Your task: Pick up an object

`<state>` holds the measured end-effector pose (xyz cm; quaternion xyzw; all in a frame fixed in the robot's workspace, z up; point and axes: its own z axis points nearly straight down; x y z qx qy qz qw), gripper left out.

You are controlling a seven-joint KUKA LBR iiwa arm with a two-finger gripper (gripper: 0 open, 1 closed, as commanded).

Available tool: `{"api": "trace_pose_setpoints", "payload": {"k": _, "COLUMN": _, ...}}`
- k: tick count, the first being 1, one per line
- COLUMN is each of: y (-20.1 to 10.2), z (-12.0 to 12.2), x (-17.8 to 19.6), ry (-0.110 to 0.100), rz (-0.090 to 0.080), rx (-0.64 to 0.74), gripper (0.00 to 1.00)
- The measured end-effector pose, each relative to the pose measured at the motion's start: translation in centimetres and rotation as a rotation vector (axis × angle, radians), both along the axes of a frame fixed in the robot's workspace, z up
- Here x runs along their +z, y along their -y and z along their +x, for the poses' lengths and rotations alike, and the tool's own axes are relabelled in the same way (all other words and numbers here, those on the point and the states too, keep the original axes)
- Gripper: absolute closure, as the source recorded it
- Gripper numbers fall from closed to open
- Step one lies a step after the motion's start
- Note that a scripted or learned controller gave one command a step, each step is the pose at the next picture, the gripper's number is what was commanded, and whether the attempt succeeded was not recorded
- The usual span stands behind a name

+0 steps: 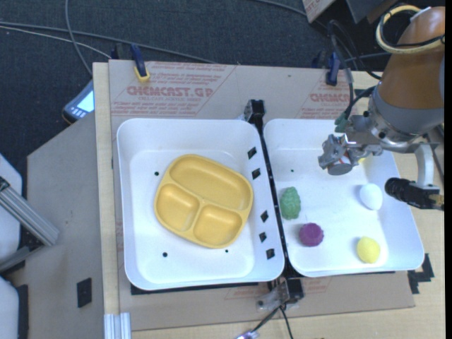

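In the right bin [304,140] lie a green fuzzy lump [290,202], a purple ball [311,234], a yellow ball [368,249] and a white egg-shaped object [370,195]. My gripper [337,157] hangs over the upper middle of this bin, above and to the right of the green lump and left of the white object. It stands apart from all of them. A yellow divided plate [203,200] rests in the left bin [141,189].
A black divider with clips [263,182] runs between the two bins. Blue clamps [140,66] [332,68] hold the cardboard base at the back. Cables trail across the dark floor behind the bench.
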<state>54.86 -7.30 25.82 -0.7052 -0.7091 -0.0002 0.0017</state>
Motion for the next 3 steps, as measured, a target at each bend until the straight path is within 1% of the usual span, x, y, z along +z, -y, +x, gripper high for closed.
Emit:
{"api": "trace_pose_setpoints", "payload": {"k": 1, "y": -4.5, "z": 1.1, "x": -1.4, "ry": -0.001, "rz": 0.000, "rx": 0.000, "gripper": 1.00}}
{"api": "trace_pose_setpoints", "payload": {"k": 2, "y": -9.1, "z": 1.8, "x": -1.2, "ry": 0.003, "rz": 0.000, "rx": 0.000, "gripper": 1.00}}
{"api": "trace_pose_setpoints", "payload": {"k": 3, "y": -13.9, "z": 1.6, "x": -2.5, "ry": -0.002, "rz": 0.000, "rx": -0.001, "gripper": 1.00}}
